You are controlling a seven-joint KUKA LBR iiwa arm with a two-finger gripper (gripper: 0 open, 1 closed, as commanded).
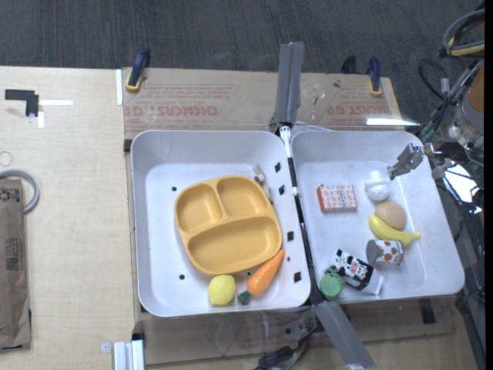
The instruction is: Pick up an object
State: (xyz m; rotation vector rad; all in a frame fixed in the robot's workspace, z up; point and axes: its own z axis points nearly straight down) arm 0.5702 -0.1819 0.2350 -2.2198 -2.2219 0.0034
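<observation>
The hand [404,162] is hovering over the upper right of the right bin [347,160], its opening impossible to judge. It is sitting just beside the white lump [377,186], the likeliest pick; descending centred over it seems wisest.

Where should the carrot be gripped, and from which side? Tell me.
Grip the carrot at mid-body, coming straight down, closing across its width. It lies flat and diagonal beside the yellow plate, with the lemon near its green end.

Lab: wooden bench [69,230], clamps [139,68], twin white bins [158,206], cables [462,41].
</observation>
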